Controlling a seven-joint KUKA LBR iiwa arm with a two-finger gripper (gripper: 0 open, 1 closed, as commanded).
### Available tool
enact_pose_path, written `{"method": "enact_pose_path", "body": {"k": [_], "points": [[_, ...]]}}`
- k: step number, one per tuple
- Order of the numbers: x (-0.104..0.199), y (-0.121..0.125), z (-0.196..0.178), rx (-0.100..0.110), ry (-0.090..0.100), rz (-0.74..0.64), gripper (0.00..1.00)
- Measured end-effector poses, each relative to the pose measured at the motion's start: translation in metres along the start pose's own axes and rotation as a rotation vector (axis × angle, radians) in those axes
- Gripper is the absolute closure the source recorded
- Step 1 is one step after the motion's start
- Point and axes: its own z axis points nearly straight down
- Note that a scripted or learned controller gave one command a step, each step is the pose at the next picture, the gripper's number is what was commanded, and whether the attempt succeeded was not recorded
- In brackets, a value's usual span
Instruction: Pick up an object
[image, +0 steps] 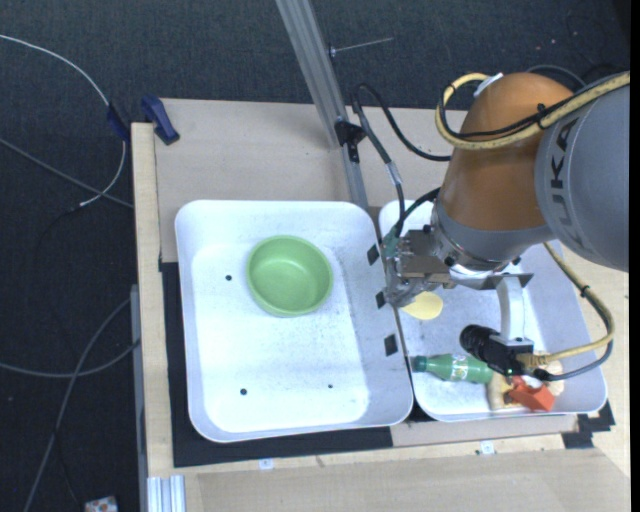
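Slanted view down onto a pale bench (260, 140) carrying two shallow white bins side by side. In the left bin (260, 370), a single green bowl (290, 275), upright and well apart from the robot.

Over the right bin (585, 330), a grey arm (590, 170) with an orange band, stretched in from the right and hiding much of the bin floor. Below the wrist, the pincer (405, 272), close to that bin's left wall and just beside a pale yellow piece (426, 306). Probably placed there for a try at this nearest object. Pincer's state, apart or together: impossible to tell from this angle. Nothing visibly clamped in it.

Nearer the front wall, a green bottle (455, 369) lying on its side. Past it, towards the front right corner, a small orange item (532, 396). Both likely left for other tries, being farther from the pincer.

Judged an early stage of the pick, with nothing lifted yet.
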Motion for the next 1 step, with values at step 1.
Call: {"method": "enact_pose_path", "body": {"k": [1], "points": [[0.0430,0.0029,0.0225,0.006,-0.002,0.002,1.00]]}}
